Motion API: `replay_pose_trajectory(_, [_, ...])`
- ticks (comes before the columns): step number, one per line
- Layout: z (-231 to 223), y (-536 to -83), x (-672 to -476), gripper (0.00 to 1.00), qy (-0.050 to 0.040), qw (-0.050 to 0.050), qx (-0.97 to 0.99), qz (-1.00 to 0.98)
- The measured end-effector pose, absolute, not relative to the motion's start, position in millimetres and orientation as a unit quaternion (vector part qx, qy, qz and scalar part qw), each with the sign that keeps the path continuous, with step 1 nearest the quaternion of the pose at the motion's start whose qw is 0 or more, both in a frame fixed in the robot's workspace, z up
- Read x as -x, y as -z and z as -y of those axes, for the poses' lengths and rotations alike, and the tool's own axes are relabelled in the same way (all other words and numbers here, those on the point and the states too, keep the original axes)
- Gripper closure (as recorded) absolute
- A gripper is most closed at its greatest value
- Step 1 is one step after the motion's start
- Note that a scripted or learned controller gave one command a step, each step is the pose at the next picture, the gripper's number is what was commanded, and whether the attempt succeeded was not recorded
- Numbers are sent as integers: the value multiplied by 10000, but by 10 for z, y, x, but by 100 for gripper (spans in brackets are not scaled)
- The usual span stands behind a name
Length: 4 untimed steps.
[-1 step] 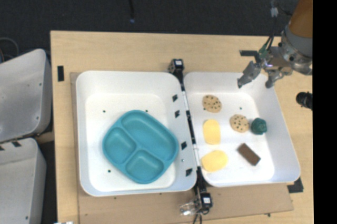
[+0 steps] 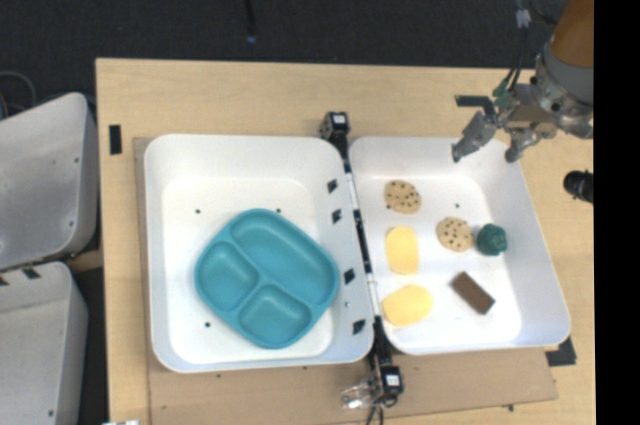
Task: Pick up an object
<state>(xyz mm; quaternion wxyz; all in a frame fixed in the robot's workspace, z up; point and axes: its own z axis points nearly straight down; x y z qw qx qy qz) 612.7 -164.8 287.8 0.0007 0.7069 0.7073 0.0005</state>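
The two fingers (image 2: 468, 145) are standing apart, nothing between them, their tips pointing down toward the back rim of the right bin (image 2: 540, 258) at the upper right of the frame. The gripper (image 2: 492, 145) is hanging over that far corner, touching none of the food below it. Behind it the grey wrist is running off to the right edge, with the orange band (image 2: 574, 33) sitting above it.

Down in the right bin, the pieces are lying loose. A chocolate-chip cookie (image 2: 403, 197) is sitting in the upper left part of the bin, and a second cookie (image 2: 454, 234) is lying lower and to the right, just beside a dark green ball (image 2: 491, 239). A pale yellow piece (image 2: 402, 250) is resting below the first cookie, and a rounder yellow piece (image 2: 406, 305) is lying near the front wall. A brown block (image 2: 472, 293) is tilting at the lower right.

Over in the left bin (image 2: 170, 213), a teal divided plate (image 2: 265, 277) is lying flat, well apart from the gripper.
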Motion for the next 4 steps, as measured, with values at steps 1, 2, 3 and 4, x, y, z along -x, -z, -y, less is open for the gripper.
replay_pose_trajectory(1, [1583,-2304,-6176,0,15,-6,-7062,-7080])
replay_pose_trajectory(2, [1573,-1681,-6119,0,22,-13,-7073,-7069])
replay_pose_trajectory(3, [1587,-1203,-6020,0,18,-8,-7078,-7064])
replay_pose_trajectory(4, [1595,-1345,-6044,100,-10,23,-7089,-7053])
